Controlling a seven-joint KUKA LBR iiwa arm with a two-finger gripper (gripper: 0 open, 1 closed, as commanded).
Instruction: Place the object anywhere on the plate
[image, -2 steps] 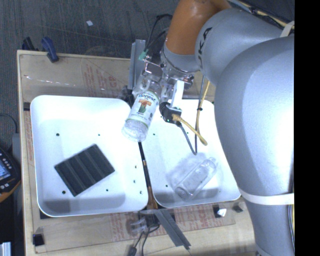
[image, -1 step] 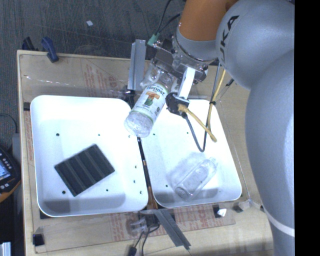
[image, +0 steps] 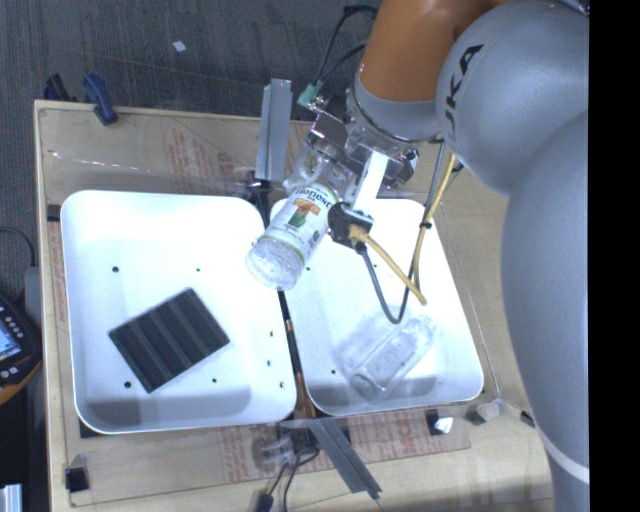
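Up high, tool (image: 335, 205) grips bottle (image: 290, 235) over bin divider — dark plate (image: 168, 338) left — clear container (image: 388, 355) right.

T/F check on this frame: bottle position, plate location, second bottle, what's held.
1. The labelled bottle is held up at the gripper, over the divide between the two bins. True.
2. The dark ribbed plate lies in the right bin. False: it lies flat in the left bin.
3. A clear bottle lies on its side in the right bin. True.
4. The labelled bottle already rests on the plate. False: it is apart from the plate, up and to its right in the view.
5. The held bottle is upright. False: it is tilted, its clear end pointing down-left.
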